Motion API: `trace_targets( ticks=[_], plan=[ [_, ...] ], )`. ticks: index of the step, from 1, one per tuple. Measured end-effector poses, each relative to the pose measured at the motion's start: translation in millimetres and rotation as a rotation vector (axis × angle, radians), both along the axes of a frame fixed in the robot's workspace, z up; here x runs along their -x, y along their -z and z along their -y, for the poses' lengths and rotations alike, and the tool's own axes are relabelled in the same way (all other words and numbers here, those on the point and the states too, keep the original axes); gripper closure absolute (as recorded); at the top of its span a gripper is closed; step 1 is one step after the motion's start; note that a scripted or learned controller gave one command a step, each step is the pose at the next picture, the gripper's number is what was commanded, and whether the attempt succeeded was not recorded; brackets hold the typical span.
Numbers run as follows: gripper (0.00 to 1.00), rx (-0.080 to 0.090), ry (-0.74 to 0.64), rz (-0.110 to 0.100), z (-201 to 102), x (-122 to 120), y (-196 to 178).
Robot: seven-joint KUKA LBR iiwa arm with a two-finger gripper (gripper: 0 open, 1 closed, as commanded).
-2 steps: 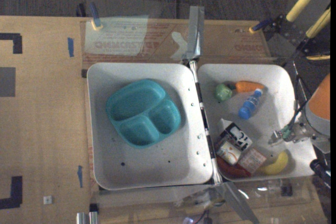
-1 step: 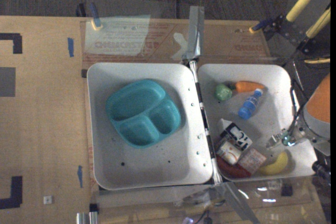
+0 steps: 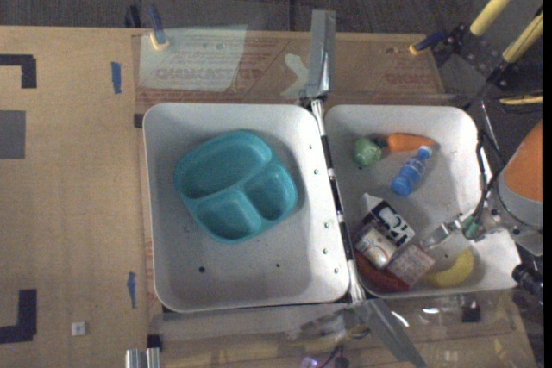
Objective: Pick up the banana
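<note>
Banana lies in right bin, front right corner, beside a small carton. Gripper sits just above it; claw state cannot be told. Black-white box has print, unreadable. Teal tray in left bin.

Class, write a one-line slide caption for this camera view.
Gripper poised just above the banana in the right bin; teal tray in left bin.

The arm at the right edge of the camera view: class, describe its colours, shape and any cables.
The arm shows a rounded orange band above a grey wrist section. A thin dark cable loops beside it. The gripper is a small metallic silver piece with a little green spot near its base.
</note>
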State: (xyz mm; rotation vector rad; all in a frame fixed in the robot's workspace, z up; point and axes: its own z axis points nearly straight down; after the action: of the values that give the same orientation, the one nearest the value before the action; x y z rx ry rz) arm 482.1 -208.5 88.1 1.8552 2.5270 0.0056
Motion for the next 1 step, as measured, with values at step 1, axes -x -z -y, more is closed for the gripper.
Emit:
trace_targets(
  ticks=[1],
  plan=[
    [1.00, 0.008, 0.003, 0.009, 2.8, -2.0, -11.4]
  ],
)
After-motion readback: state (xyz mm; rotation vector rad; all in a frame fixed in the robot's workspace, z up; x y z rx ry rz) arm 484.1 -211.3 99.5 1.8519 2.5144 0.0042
